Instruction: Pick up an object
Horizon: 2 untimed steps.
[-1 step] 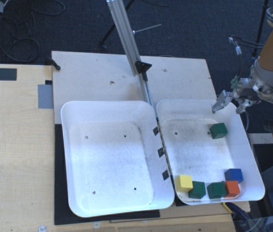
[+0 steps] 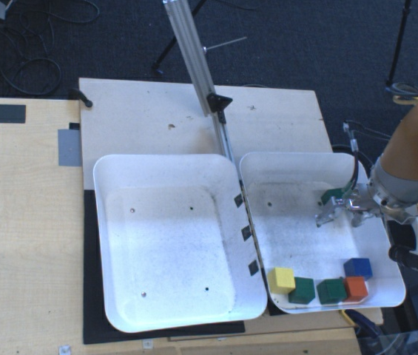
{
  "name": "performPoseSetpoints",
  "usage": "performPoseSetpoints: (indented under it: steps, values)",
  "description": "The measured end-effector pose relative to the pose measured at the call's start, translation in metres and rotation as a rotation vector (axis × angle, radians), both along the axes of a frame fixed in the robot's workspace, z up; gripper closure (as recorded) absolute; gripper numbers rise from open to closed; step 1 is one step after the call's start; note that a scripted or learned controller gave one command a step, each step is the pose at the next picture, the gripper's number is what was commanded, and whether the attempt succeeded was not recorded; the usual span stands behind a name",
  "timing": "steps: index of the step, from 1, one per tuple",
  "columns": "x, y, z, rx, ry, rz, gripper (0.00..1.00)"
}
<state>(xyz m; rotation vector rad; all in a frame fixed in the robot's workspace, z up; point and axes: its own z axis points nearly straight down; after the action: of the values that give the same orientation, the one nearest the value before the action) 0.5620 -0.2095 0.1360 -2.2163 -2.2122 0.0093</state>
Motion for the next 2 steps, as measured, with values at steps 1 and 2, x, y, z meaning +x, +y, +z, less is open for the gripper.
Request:
performPoseSetpoints:
  steps: [1, 2]
  values:
    - [0.09, 0.001, -0.048, -0.004, -0.013, 0.005, 0.0]
    - [0.089, 0.001, -0.036, -0.003, -0.008, 0.009, 1.0]
